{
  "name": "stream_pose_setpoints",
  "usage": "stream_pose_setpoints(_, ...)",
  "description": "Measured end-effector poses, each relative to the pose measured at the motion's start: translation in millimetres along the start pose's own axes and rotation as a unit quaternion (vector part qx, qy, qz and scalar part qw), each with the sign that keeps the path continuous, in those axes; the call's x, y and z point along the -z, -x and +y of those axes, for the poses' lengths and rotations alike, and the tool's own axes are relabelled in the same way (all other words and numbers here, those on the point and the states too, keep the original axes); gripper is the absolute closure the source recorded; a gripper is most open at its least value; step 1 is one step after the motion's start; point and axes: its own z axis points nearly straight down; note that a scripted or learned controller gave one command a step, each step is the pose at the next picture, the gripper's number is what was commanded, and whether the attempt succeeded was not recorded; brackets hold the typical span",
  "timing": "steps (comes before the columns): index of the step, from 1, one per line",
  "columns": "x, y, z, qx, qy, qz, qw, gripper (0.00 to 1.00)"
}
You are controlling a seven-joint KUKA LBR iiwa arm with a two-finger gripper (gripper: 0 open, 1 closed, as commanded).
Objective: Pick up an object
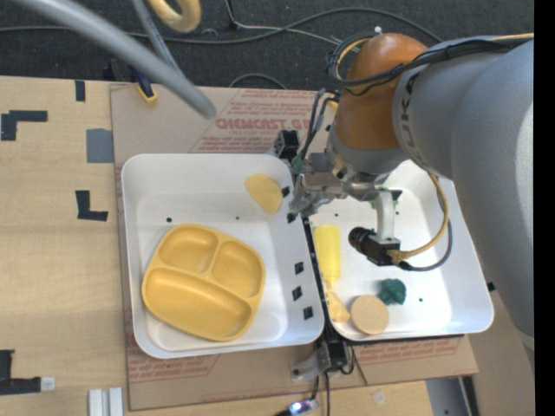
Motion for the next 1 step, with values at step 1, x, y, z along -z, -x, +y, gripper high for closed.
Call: stream_pose_setpoints(1, -2.3, -62.1, -14.8, 0.000, 0.000, 0.000, 1.0000, 1.00)
